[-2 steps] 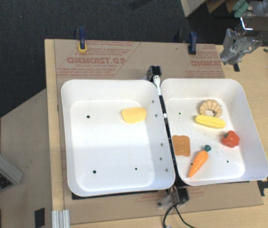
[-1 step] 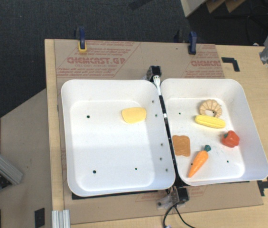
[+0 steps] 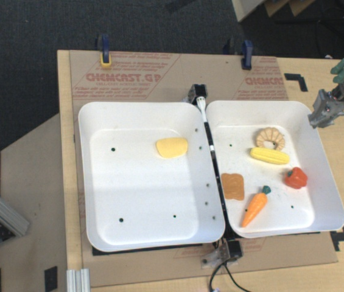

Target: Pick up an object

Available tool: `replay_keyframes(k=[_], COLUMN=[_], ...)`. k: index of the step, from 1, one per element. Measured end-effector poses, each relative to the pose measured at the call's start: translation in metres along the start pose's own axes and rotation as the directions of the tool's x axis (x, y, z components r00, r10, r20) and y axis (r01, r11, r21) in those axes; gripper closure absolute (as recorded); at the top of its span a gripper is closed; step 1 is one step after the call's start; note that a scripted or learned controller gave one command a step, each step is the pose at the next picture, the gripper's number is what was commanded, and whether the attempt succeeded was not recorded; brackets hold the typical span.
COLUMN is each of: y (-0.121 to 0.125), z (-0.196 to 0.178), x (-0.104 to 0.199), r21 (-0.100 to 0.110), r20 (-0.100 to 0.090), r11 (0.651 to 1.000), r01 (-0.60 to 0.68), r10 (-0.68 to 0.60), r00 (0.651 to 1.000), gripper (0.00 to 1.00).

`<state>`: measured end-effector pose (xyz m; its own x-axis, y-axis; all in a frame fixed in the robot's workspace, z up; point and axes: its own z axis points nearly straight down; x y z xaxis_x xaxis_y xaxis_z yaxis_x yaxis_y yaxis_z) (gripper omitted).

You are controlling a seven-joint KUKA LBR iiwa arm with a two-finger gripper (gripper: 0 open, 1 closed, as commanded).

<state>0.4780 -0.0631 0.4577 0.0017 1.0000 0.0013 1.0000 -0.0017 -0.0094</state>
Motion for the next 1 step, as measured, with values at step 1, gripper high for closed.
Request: replay_keyframes(k=[1], y=[0.0311], z=[-0.0322], x=[-0.0489], r21=[-0.017], r20=[0.005], r11=[1.0], r01=[-0.002], r10=[0.002], r00=[1.0], gripper=[1.0])
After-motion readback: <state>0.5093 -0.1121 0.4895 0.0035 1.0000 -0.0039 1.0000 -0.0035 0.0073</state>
